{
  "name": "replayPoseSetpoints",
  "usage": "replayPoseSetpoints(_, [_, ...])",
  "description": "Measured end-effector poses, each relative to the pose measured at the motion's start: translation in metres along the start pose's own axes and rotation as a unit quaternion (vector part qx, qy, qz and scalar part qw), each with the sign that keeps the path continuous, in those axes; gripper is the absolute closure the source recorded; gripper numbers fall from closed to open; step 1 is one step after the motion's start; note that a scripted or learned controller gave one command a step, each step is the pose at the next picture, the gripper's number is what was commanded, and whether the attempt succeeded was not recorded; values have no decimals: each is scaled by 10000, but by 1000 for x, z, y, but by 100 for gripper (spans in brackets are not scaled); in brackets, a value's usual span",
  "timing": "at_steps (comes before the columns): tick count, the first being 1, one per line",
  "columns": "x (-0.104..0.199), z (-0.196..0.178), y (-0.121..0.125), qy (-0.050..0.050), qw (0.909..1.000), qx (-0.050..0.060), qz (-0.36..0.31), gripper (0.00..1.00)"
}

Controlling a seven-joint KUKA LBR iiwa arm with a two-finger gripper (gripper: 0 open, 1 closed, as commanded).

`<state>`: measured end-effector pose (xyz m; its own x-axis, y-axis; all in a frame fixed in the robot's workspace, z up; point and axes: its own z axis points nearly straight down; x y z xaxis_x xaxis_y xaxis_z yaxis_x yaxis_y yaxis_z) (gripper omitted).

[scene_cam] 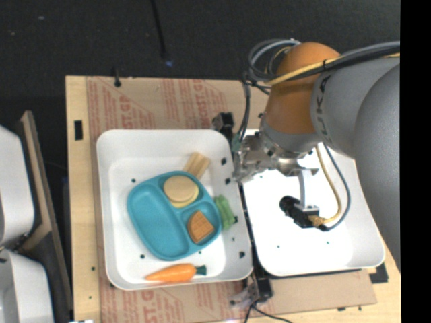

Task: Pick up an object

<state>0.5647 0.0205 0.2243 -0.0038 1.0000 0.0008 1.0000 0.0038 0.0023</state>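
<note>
The gripper [242, 169] hangs under the orange wrist band, over the wall that parts the two bins, near the far right corner of the left bin [108, 180]; the wrist hides it from above, so whether it is open, closed or grasping anything cannot be told. Nothing can be seen held.

All the loose things lie in the left bin, toward the view's left of the gripper; the right bin [337, 247] offers nothing loose to take. The wooden block [196, 164] is nearest, just across the wall; its long axis runs on a diagonal and its lower end touches the blue tray [158, 224]. The green piece [224, 212] lies close below and left of the gripper, against the tray's right edge, its length running down the view. A round tan disc [182, 189] and a brown ridged piece [201, 226] sit in the tray's compartments; the carrot [174, 272] lies well apart along the near wall, lengthwise across the view.

The coming move likely calls for a short shift leftward into the left bin, with the grasp closing across the block's diagonal; the pick looks not yet begun.
</note>
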Motion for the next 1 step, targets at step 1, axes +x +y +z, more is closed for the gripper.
replayPoseSetpoints(1, [43,2,12,0,10000,10,4,100])
